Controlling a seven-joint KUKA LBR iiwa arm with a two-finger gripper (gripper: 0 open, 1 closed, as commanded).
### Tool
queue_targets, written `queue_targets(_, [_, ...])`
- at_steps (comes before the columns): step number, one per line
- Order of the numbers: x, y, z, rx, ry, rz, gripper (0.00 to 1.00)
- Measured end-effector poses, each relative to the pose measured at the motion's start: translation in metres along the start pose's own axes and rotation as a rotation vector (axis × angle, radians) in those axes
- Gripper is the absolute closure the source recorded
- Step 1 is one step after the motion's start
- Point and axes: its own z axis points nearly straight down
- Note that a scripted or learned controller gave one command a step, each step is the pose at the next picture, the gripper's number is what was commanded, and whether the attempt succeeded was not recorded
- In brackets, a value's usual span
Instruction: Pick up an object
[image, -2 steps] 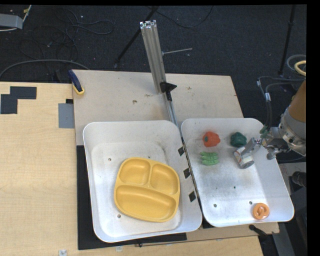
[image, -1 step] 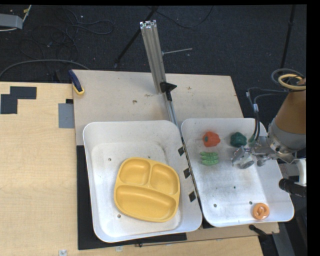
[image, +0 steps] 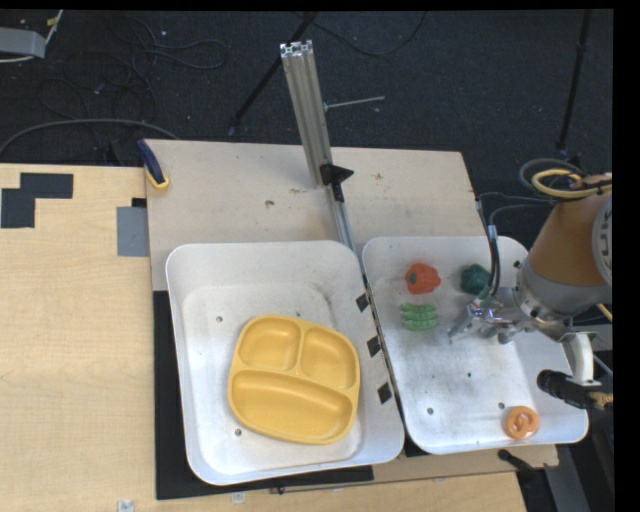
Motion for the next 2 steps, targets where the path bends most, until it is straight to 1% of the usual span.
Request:
queue_targets(1, [0.0,0.002,0.022,-0.006,-0.001,0.001,0.0])
queue_targets(2, [0.0,0.002,0.011,-0.007,0.002,0.003,1.0])
